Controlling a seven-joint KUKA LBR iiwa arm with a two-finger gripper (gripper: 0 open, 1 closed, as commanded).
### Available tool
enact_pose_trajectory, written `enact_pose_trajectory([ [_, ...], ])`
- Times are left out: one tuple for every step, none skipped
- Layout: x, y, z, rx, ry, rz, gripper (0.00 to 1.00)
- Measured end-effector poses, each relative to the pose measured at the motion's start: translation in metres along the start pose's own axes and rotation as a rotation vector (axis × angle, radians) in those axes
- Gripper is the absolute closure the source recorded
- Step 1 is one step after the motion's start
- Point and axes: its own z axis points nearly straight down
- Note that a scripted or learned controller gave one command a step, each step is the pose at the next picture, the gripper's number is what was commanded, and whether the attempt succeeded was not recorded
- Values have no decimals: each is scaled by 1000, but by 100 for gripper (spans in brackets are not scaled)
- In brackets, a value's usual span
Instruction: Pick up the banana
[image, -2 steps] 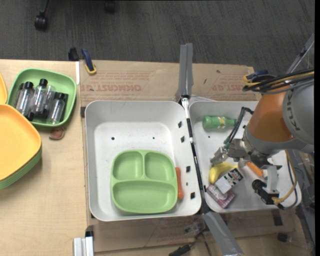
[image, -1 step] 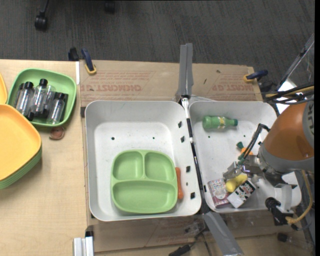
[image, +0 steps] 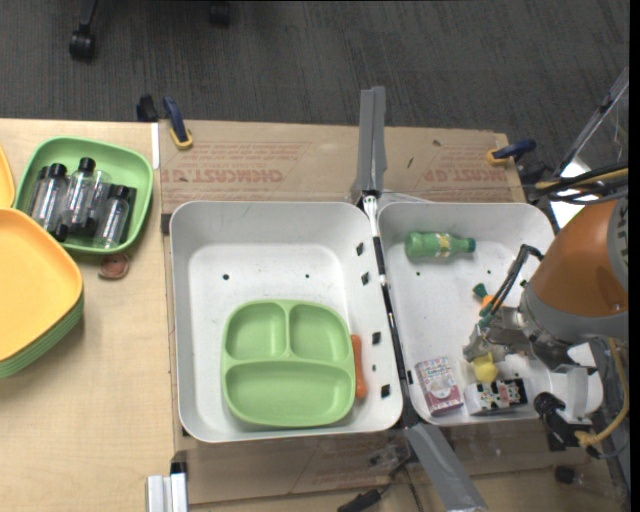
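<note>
the arm (image: 585, 275), grey with an orange band, reaches in from the right over the right bin (image: 440, 215), and its end effector (image: 487, 345) hangs low over the near middle of that bin. the banana (image: 485, 369), a small yellow piece, shows just below the end effector's tip, at or touching it; whether it sits between the fingers or merely under them cannot be told, and whether the end effector is apart or together cannot be told either. just beside the banana, on the near side, lies a small white and black packet (image: 497, 396), and to its left a pink and white carton (image: 438, 385) rests against the bin's near wall. a green bottle (image: 438, 244) lies on its side at the far end of the same bin, well apart from the banana. the left bin (image: 200, 250) holds a green divided plate (image: 288, 362) with an orange stick-like thing (image: 357, 365) along its right edge. on the counter (image: 120, 400) to the far left sit a green tray of small bottles (image: 85, 195) and a stack of yellow plates (image: 30, 295).
</note>
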Motion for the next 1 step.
enact_pose_trajectory([
  [-34,5,-119,-3,-2,-213,100],
])
